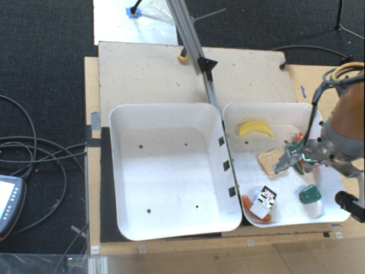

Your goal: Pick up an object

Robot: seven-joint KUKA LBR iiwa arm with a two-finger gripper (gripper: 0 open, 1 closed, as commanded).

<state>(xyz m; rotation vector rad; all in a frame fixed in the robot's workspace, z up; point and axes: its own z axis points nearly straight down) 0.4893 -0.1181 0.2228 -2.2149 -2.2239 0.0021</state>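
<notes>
Tan flat cracker-like piece (269,161) lies in the right white bin (285,112) — just left of the gripper (287,163), nearly touching; whether its jaws are parted I cannot tell.

The arm (349,119) enters from the right edge of the camera view, its orange band uppermost and the grey wrist section below it. The wrist points toward the left, at a downward slant. The gripper (283,165) sits at the end of the wrist, low over the right-hand side of the bench. Its metal fingers (281,165) extend leftward. Dark cables (319,93) loop from the arm's upper part down toward the wrist.
</notes>
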